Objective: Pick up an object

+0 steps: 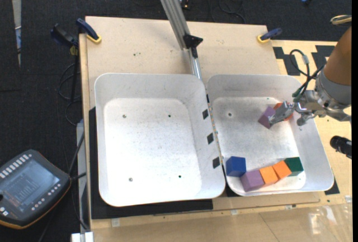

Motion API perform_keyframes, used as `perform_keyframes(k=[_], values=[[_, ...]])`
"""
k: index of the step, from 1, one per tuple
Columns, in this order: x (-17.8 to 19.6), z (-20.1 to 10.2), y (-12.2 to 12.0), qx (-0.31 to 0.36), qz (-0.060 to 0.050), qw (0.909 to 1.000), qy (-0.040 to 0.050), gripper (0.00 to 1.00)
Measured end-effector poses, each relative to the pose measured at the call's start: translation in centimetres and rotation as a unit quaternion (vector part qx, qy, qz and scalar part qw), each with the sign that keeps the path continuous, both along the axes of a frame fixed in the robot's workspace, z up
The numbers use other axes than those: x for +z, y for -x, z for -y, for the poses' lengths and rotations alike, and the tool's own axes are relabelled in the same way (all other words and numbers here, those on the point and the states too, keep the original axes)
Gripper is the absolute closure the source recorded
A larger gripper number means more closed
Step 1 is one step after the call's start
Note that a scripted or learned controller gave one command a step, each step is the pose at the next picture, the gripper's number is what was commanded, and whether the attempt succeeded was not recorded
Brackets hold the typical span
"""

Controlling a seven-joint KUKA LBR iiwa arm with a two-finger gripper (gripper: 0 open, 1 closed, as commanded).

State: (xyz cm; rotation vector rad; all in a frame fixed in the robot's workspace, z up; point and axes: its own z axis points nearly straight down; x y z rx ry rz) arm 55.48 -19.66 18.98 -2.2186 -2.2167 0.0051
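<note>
- Where the arm (341,76) comes in from the right edge of the frame, its gripper (281,114) sits over the upper right part of the right bin (313,140), fingers pointing toward frame left.
- Between those fingers shows a purple block (267,117), tilted on a corner, with the fingertips drawn in narrow against it; the block looks lifted or tipped rather than lying flat, though contact with the bin floor cannot be judged.
- Just behind the fingers, a small patch of orange (283,110) peeks out beside the purple block; whether it is a separate block or part of the gripper cannot be told.
- Along the lower edge of the right bin a row of four blocks runs from lower left to right: a blue block (235,165) standing a little apart, then a second purple block (252,179), an orange block (269,173) and a green block (293,166), the last three touching one another.
- Left of that bin, side by side with it, lies the left bin (148,134), its floor speckled with dark marks.
- Both bins rest on a pale wooden board (145,48), with yellow-tipped clamps at its upper corners.
- A slanted metal pole (170,0) runs from the top of the frame down to the gap between the bins.
- At the lower left of the frame sits a grey handheld pendant (28,188) with an orange rim.
</note>
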Motion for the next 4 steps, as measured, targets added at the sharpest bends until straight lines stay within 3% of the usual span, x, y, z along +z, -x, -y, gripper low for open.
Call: perform_keyframes(k=[1, 2, 4], values=[[-6.3, -0.5, 0.4, 0.0, 0.0, 1.0, -0.0002, 0.0], [-4.9, -0.4, 0.2, 0.0, 0.004, 1.0, 0.0011, 1.0], [7.9, 0.2, -0.3, 0.002, 0.007, 1.0, 0.0025, 1.0]])
